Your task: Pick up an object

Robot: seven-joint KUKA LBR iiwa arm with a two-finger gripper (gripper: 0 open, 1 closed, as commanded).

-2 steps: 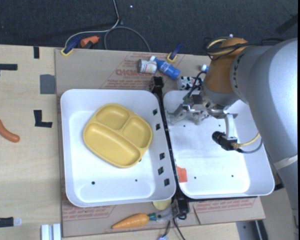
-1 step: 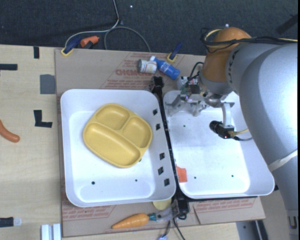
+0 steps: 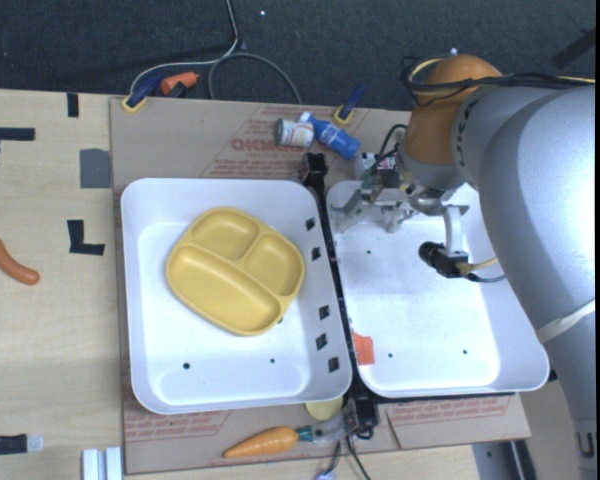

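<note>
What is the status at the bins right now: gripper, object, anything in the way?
Gripper over right bin, far edge; grip unclear. Yellow divided plate lies untouched in left bin. Nothing blocks the plate.

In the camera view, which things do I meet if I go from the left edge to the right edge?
Sausage → yellow plate in the left bin → small orange piece in the right bin → hand → grey arm.
</note>
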